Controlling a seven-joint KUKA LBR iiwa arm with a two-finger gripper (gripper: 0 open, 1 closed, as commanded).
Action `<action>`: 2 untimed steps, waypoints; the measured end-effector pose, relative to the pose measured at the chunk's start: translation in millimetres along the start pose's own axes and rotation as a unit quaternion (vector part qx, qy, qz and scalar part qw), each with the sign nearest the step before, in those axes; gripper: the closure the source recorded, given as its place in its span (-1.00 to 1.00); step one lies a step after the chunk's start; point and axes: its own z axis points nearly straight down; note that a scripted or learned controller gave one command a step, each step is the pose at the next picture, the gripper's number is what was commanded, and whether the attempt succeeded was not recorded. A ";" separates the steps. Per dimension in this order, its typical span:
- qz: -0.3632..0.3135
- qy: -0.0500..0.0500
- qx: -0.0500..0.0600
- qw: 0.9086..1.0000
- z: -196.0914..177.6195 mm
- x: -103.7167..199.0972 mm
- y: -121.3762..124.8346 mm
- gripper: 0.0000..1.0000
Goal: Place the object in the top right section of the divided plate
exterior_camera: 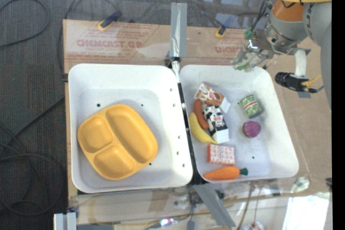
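A carrot (222, 173) lies at the lower edge of the right bin (280, 116), with a red-and-white box (221, 154), a banana (200, 130), a purple piece (251, 129) and a green can (250, 105) above it. The yellow divided plate (117, 140), glossy with three sections, sits tilted in the left bin (86, 83). At upper right, the hand (247, 61) hovers over the right bin's top rim; whether it is wide or narrow I cannot tell.
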 end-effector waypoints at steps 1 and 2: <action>0.005 0.002 0.000 1.000 -68.3 9.7 -109.7 1.00; 0.042 0.002 0.001 0.999 -54.3 -16.9 -132.5 1.00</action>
